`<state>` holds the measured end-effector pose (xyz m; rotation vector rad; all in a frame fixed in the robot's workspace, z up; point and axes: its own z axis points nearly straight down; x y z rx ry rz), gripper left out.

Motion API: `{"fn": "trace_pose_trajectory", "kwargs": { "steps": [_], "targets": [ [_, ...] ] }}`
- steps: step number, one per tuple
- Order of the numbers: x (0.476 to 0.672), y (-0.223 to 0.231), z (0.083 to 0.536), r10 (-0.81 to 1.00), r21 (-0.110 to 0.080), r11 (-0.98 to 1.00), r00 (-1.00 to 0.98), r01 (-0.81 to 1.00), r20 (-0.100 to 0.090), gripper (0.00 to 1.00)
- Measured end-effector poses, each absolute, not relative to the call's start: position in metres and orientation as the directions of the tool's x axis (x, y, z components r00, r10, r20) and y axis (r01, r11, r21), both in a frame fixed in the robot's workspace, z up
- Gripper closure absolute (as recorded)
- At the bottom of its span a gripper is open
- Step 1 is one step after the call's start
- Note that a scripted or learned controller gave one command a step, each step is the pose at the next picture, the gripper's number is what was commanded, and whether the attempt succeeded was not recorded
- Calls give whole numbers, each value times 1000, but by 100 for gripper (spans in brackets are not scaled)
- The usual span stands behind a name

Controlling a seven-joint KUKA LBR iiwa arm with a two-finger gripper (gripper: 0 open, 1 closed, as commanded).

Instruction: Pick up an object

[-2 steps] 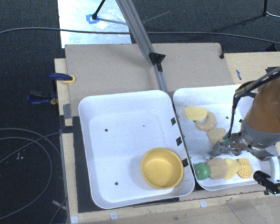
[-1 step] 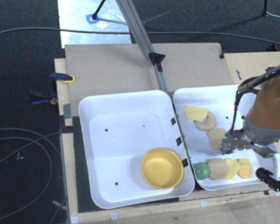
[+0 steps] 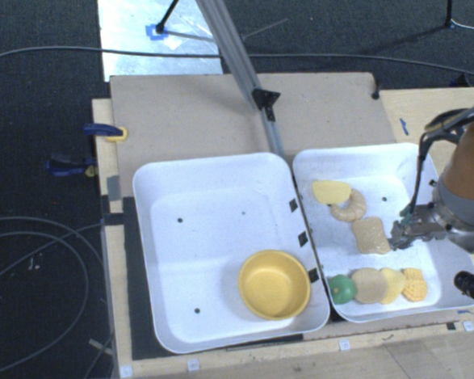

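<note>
In the right bin (image 3: 364, 161) lie several toy foods: a yellow slice (image 3: 330, 191), a tan curved pastry (image 3: 351, 209), a beige bread slab (image 3: 370, 235), and along the front a green piece (image 3: 340, 287), a beige round piece (image 3: 367, 285) and a yellow corn piece (image 3: 413, 285). My gripper (image 3: 404, 234) sits low at the right side of this bin, its tip just right of the bread slab. Nothing is visibly between its fingers.
The left bin (image 3: 196, 187) holds a yellow bowl (image 3: 273, 283) near its front right corner. A grey pole (image 3: 240, 63) slants down from the top to the gap between the bins. The arm's orange band (image 3: 472, 168) is at the right edge.
</note>
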<state>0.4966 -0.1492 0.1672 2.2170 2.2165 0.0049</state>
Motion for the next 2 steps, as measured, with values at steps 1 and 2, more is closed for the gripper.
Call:
{"fn": "trace_pose_trajectory", "kwargs": {
  "steps": [1,2],
  "targets": [
    [500,-143,228,1000,9,6,-6,1000,-2,100],
    [502,-143,277,1000,8,5,-5,1000,-2,100]
  ]
}}
